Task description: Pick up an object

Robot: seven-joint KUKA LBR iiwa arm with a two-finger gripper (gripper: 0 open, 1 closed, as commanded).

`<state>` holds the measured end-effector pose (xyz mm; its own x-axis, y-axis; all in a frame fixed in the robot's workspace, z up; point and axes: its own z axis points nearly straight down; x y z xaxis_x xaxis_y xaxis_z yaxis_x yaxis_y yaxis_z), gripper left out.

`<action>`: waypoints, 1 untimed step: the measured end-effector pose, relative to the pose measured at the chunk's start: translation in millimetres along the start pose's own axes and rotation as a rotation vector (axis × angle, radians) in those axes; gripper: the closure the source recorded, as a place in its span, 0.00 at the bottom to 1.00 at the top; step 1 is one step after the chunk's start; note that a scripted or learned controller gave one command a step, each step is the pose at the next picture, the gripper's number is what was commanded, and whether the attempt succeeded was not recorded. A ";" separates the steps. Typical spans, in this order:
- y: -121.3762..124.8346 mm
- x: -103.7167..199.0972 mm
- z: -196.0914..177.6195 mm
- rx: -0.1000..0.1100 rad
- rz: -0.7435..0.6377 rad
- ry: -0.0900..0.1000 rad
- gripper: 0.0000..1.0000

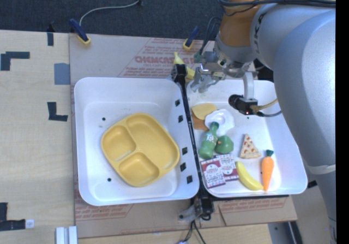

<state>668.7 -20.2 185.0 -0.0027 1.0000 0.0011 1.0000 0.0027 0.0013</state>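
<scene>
The grey arm [305, 57] fills the right side of the view, its orange band [245, 13] bent over the far end of the right bin [289, 128], so the wrist points down and toward the divider between the 2 bins. The gripper [203, 80] hangs just above that bin's far left corner, close to the black clips on the divider, and its state I cannot tell from this slant. The left bin [87, 128] carries a yellow divided plate [140, 149] lying flat, tilted diagonally, with 3 compartments. The right bin holds the small pickable things, clustered toward its left and near side: a yellow-and-brown disc [203, 113] nearest the gripper, a white piece [221, 119] touching it, a green bottle-like toy [210, 142] beside a green lump [224, 144], a pizza slice [250, 147], a red-and-white packet [214, 172], a banana [248, 177] and a carrot [267, 171] lying side by side. Nothing sits between the gripper's tips, so the step in hand looks like the approach, with no grasp made. The next move likely calls for choosing 1 target, probably the disc as the closest, shifting toward the near side to centre over it, then descending without catching the divider.
</scene>
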 end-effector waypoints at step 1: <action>-0.6 -0.6 1.0 0.002 0.000 -0.001 0.00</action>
<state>668.1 -20.8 184.1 -0.0026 1.0000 0.0000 1.0000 0.0026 -0.0008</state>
